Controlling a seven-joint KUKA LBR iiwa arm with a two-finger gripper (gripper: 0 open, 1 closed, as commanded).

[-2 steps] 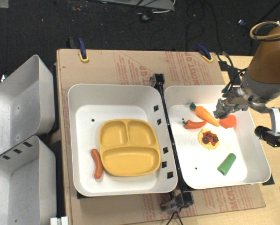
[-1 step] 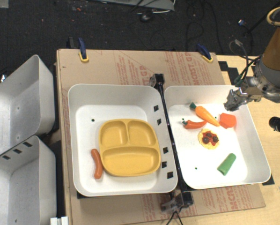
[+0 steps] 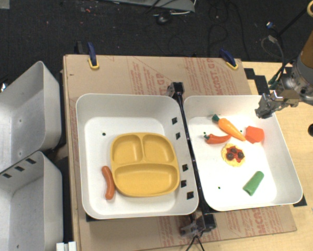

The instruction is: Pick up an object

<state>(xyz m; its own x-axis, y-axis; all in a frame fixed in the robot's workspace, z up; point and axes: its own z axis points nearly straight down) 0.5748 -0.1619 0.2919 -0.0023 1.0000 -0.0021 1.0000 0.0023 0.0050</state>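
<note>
Toy food lies scattered in the right bin [image 3: 287,156], well apart from the left bin [image 3: 88,140]. Nearest the gripper [image 3: 265,110] is an orange-red block [image 3: 255,134], lying just below and to the left of it. Touching that block's left side is a carrot [image 3: 231,127] with a green top, set at a slant. A red chilli pepper [image 3: 216,138] lies just under the carrot's leafy end. Below them sits a small round pizza [image 3: 234,155], yellow with dark red topping, close to the carrot's tip but apart from it. A green cylinder [image 3: 253,183] rests tilted near the bin's lower right, away from the rest.

The gripper hangs over the upper right corner of the right bin, near its rim, with nothing seen between its parts; whether it is spread or pressed together cannot be told from this angle.

In the left bin a yellow divided tray [image 3: 144,164] fills the middle, and a sausage [image 3: 109,182] lies just beside its lower left edge. Both bins rest on a cardboard sheet [image 3: 146,72].
</note>
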